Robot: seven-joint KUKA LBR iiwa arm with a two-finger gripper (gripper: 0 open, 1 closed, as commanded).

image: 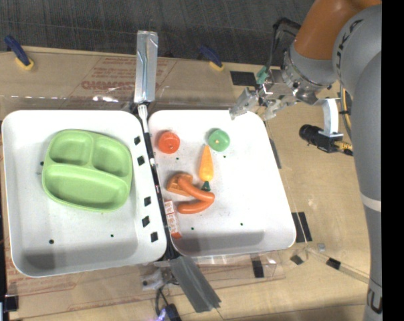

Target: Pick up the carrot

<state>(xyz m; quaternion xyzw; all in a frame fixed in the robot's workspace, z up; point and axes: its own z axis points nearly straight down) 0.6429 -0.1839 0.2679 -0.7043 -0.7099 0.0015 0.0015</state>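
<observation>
The carrot (206, 163) is a small orange cone with a dark green stub at its near end. It lies lengthwise in the middle of the right bin (255, 206). My gripper (253, 107) hangs over the bin's far right corner, up and to the right of the carrot and well apart from it. Its two pale fingers are spread open with nothing between them.
A round orange-red fruit (168, 141) and a green round fruit (219, 139) lie just beyond the carrot. Two orange-red sausage-like pieces (190, 195) rest just nearer than its green end. The left bin (28, 246) holds a green divided plate (88, 169).
</observation>
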